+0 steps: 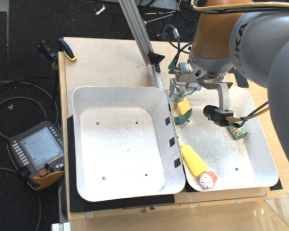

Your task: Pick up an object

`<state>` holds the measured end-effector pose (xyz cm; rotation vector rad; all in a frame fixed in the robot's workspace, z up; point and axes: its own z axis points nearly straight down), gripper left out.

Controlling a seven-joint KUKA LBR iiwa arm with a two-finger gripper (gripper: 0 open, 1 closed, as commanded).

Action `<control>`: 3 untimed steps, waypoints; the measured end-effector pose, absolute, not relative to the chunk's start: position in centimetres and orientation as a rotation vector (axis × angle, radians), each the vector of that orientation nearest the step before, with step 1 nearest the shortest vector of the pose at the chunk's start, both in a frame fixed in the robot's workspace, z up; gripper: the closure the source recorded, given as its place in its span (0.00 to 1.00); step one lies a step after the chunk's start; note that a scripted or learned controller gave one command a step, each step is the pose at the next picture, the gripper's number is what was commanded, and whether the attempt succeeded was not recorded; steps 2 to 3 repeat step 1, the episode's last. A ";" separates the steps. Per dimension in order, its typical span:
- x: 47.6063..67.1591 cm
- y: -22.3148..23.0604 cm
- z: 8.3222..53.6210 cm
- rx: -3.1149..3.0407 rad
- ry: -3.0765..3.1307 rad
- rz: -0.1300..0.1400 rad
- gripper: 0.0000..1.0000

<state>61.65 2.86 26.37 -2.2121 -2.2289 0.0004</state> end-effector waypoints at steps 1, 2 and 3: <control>63.0 7.6 24.3 -2.213 -2.229 0.000 1.00; 63.0 7.6 24.3 -2.213 -2.229 0.000 1.00; 63.0 7.6 24.3 -2.213 -2.229 0.000 1.00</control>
